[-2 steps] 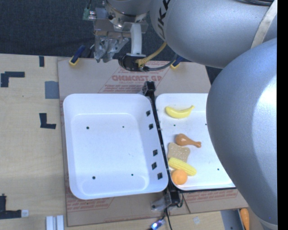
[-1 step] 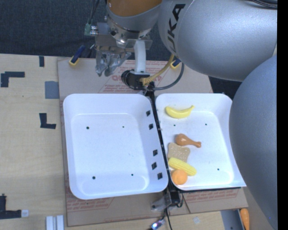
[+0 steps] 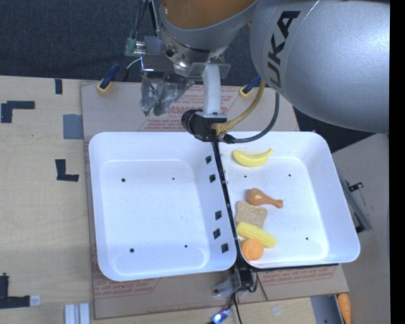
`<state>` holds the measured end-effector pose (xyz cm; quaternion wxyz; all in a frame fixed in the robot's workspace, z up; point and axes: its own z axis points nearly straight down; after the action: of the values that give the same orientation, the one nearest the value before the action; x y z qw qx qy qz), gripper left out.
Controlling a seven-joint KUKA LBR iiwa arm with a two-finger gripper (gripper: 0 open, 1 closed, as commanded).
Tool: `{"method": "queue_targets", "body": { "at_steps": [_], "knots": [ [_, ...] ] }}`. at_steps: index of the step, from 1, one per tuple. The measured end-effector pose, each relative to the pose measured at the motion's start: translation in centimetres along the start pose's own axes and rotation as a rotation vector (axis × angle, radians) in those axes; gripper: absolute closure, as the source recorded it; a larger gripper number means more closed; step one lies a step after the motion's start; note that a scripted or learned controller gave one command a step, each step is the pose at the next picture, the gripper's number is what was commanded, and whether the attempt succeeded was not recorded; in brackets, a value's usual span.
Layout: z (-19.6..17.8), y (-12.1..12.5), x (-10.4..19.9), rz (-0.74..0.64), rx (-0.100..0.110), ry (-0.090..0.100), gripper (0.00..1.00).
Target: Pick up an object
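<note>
The arm (image 3: 316, 57) enters from the right and hangs above the far edge of the bench (image 3: 38, 190), beyond both bins. Its orange band (image 3: 202, 12) sits at the top of the view. The gripper (image 3: 161, 95) points down over the cardboard sheet (image 3: 114, 107) behind the left bin (image 3: 149, 212). Nothing is visible between its tips; whether it stands wide or narrow cannot be told from this angle.

The right bin (image 3: 310, 190) holds five toy food items, all grouped toward its left wall:
- A yellow banana (image 3: 252, 157) lies near the far left corner.
- A brown chicken drumstick (image 3: 263, 199) lies near the middle of the left side, well apart from the banana.
- A tan slice of bread (image 3: 252, 214) lies just in front of the drumstick.
- A yellow corn cob (image 3: 257, 235) overlaps the near edge of the bread.
- An orange fruit (image 3: 252, 250) touches the corn cob at the near left corner.

A black cable (image 3: 218, 190) runs along the seam between the two bins.
</note>
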<state>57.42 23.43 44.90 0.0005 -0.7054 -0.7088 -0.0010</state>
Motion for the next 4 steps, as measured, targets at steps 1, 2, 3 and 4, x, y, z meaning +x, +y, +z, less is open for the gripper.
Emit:
{"method": "queue_targets", "body": {
  "at_steps": [1,2,3,4],
  "knots": [
    [6.6,-1.1,-0.2,0.004,0.009,-0.006,1.0],
    [3.8,3.2,-0.1,0.002,-0.001,-0.002,1.0],
    [2.4,3.4,0.0,0.002,0.002,-0.002,1.0],
    [1.7,3.0,0.0,0.002,0.001,-0.001,1.0]
  ]
}}
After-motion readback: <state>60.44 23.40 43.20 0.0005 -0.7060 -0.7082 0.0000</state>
